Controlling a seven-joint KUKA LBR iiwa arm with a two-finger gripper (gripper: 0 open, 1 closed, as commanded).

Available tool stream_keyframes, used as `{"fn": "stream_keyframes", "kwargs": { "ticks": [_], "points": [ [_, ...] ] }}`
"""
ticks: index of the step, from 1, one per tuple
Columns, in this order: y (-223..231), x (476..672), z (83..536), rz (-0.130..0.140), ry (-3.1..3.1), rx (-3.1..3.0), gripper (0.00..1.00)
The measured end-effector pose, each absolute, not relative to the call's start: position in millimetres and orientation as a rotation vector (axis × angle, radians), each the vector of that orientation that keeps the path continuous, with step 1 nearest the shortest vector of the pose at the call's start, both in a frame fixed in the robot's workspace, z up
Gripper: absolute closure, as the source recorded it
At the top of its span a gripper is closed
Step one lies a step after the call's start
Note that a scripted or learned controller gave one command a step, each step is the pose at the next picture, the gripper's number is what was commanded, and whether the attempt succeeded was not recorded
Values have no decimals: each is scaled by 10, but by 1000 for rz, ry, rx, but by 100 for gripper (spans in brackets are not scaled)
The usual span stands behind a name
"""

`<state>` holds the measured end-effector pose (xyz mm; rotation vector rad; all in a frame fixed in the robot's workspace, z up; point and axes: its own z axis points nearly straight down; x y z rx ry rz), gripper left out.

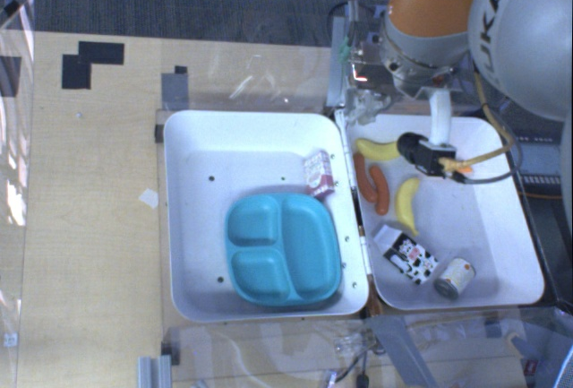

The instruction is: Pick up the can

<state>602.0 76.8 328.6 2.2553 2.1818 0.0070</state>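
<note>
I see the can lying on its side near the front right corner of the right bin, just beside a black-and-white patterned box. My gripper hangs over that bin's far left corner — whether its jaws are wide or narrow I cannot tell. Two bananas and a sausage lie along the bin's left side. In the left bin a blue divided plate sits toward the front, a small wrapped packet at the right wall.
</note>
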Motion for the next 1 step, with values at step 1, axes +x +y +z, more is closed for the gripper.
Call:
{"fn": "stream_keyframes", "kwargs": {
  "ticks": [1],
  "points": [
    [1228,6510,3716,9,2459,1945,100]
  ]
}}
